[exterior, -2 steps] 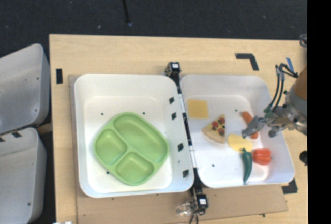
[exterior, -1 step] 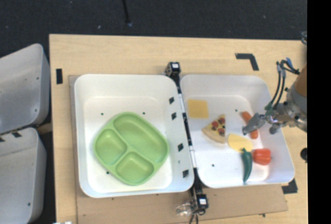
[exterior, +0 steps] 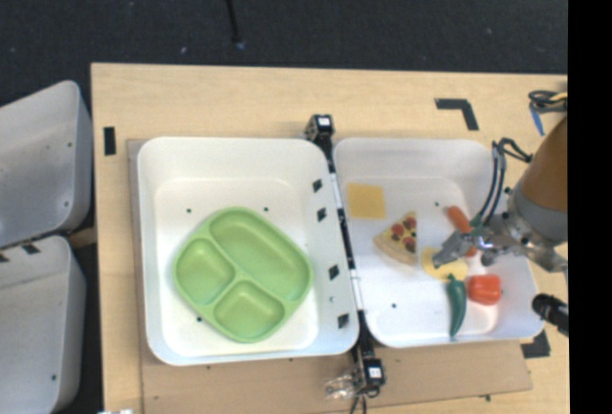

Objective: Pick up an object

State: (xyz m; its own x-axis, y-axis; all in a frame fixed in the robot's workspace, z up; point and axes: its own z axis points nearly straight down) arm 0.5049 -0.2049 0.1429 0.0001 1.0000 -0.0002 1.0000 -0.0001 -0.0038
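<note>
Over the right bin (exterior: 382, 154), the gripper (exterior: 457, 252) hangs low near that bin's right side, reaching in from the right edge of the view; whether it is spread or closed cannot be told, and nothing can be seen held in it. Toy food lies around it — a pizza slice (exterior: 400, 238) near the bin's middle, a flat yellow square (exterior: 366, 201) toward its far left part, and an orange piece (exterior: 459, 217) just beyond the gripper. A yellow piece (exterior: 442, 267) sits partly under the gripper. Toward the bin's near right corner lie a green chilli (exterior: 456, 303) and, just beside it, a red pepper (exterior: 485, 289). A green divided plate (exterior: 243, 273) rests in the left bin (exterior: 148, 211) — toward its near edge.
</note>
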